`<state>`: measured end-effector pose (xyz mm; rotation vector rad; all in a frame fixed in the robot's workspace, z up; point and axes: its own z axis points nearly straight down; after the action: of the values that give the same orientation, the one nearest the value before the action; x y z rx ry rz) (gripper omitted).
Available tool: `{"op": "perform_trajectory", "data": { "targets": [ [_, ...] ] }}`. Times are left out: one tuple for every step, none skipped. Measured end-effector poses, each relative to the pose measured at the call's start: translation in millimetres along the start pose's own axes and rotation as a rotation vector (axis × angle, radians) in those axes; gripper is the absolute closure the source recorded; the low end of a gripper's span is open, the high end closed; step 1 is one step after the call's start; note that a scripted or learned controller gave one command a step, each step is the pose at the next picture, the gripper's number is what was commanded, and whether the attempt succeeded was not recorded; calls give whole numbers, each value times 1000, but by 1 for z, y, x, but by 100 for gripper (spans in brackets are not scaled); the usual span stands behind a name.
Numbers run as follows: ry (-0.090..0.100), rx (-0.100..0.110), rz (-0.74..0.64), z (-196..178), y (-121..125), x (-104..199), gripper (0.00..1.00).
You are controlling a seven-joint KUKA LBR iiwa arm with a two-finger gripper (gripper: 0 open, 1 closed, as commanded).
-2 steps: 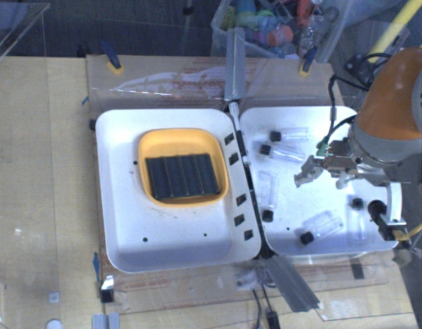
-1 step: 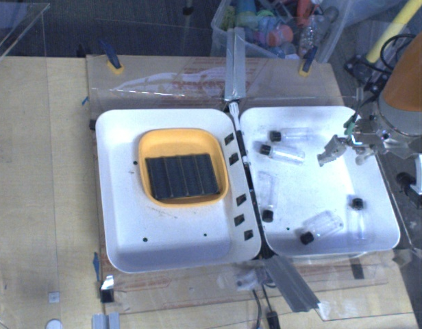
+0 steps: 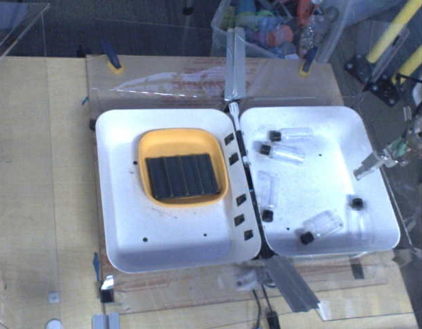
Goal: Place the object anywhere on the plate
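A yellow plate (image 3: 184,140) with rounded corners lies in the left bin (image 3: 122,238). A dark ribbed slab (image 3: 182,177) rests flat on the plate's middle. Several clear vials with black caps lie in the right bin (image 3: 348,125): two near its back (image 3: 291,135) (image 3: 285,154), one by the divider (image 3: 266,196), one at the front (image 3: 320,223) and one at the right (image 3: 357,211). My gripper (image 3: 375,162) hangs over the right bin's right rim, well away from the plate. Nothing is visible in it. Most of the arm is cut off by the frame edge.
A raised divider with black clips (image 3: 238,184) separates the bins. A clear tub of coloured toys (image 3: 283,12) stands behind the bench. Yellow padded bars (image 3: 399,19) lean at the back right. A metal bracket (image 3: 293,290) juts out below the bins.
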<state>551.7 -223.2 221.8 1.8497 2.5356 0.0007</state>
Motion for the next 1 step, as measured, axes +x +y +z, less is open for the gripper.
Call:
{"op": "perform_trajectory", "data": {
  "targets": [
    [-2, -2, -136, -76, 5, -2, 0]
  ]
}}
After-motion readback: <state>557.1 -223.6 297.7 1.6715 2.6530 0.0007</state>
